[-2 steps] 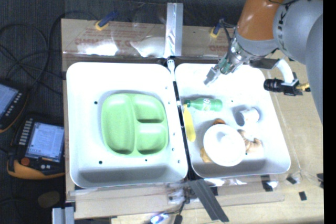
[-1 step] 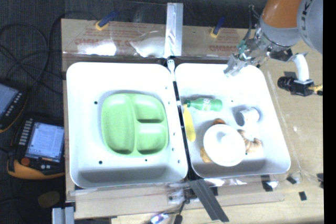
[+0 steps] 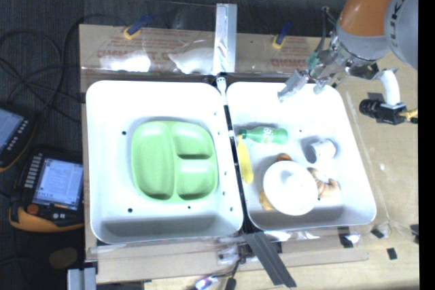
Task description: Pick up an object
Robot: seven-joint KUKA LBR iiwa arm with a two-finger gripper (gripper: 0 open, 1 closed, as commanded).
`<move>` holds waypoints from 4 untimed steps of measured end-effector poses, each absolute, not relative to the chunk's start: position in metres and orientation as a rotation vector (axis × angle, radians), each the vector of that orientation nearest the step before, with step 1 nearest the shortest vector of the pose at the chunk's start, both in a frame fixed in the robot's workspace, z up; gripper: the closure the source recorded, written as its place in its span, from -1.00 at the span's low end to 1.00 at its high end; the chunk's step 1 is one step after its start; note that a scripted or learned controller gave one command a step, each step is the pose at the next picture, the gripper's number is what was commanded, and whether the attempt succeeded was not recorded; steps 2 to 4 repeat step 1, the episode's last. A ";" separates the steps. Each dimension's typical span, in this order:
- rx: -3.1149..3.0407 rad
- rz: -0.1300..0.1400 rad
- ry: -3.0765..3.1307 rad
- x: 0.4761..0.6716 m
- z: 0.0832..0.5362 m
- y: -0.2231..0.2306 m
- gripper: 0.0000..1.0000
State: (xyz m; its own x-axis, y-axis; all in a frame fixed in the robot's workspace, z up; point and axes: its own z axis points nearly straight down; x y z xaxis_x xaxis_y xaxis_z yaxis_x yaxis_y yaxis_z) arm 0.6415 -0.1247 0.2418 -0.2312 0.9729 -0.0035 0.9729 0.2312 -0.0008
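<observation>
The right bin (image 3: pixel 353 146) holds a green bottle (image 3: pixel 264 135) lying on its side, a yellow banana-like piece (image 3: pixel 244 161) along the left wall, a small white cup (image 3: pixel 321 149), a round white plate (image 3: pixel 291 188) and tan pieces (image 3: pixel 326 185) beside the plate. My gripper (image 3: pixel 307 80) hangs over the far edge of the right bin, above and apart from all these things. Its fingers look spread, with nothing between them.
A green divided tray (image 3: pixel 175 159) lies in the left bin (image 3: pixel 102 146). A metal divider post (image 3: pixel 225 37) stands behind the two bins, with crumpled plastic sheeting (image 3: pixel 170 54) at the back. Cables and a handheld pendant (image 3: pixel 47 183) lie off the bench at left.
</observation>
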 end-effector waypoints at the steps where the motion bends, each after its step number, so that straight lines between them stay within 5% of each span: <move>1: 1.977 -0.004 2.444 0.588 0.121 -0.140 -1.00; 4: 1.977 -0.004 2.444 0.588 0.121 -0.140 -1.00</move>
